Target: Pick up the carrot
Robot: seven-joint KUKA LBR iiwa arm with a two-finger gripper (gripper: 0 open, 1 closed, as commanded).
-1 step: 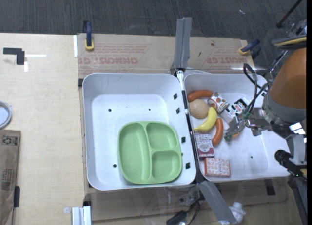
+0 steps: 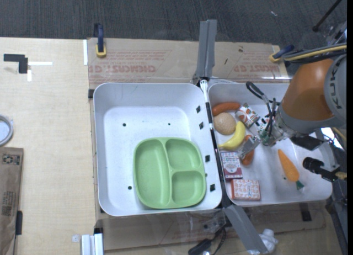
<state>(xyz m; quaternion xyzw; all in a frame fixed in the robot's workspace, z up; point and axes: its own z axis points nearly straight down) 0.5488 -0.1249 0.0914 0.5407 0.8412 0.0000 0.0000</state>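
The carrot [image 2: 288, 165] lies in the right bin [image 2: 276, 196], well right of the banana [image 2: 236, 137]. The gripper [image 2: 255, 141] sits just right of the banana; its opening cannot be determined

2 white bins [image 2: 105, 138], 1 green divided plate [image 2: 168, 172], 1 carrot [image 2: 288, 165], 1 banana [image 2: 236, 137], 1 round bread roll [image 2: 224, 123], 1 sausage [image 2: 226, 107], 2 small cartons [image 2: 231, 165]
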